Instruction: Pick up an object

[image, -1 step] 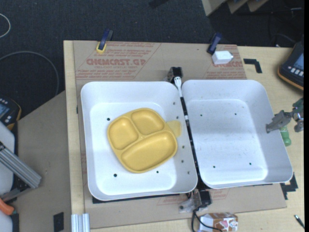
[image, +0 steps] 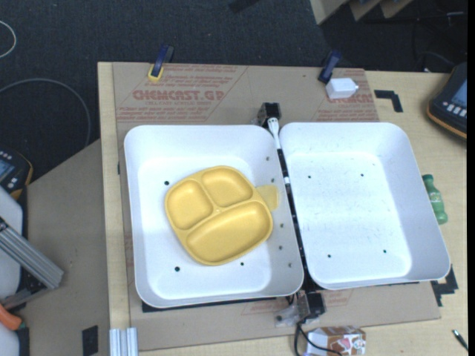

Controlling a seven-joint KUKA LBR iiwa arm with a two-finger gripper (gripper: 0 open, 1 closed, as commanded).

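Note:
A yellow divided plate (image: 217,215) with three compartments lies flat in the left white bin (image: 148,169), near its middle. A small yellowish piece (image: 268,196) pokes out from under the plate's right edge, close to the bin's right wall.
The right white bin (image: 393,191) sits beside the left one, their rims meeting along a dark seam (image: 286,191). A white block (image: 341,88) and clamps lie on the brown board behind the bins. A green object (image: 435,199) sits at the right bin's outer edge.

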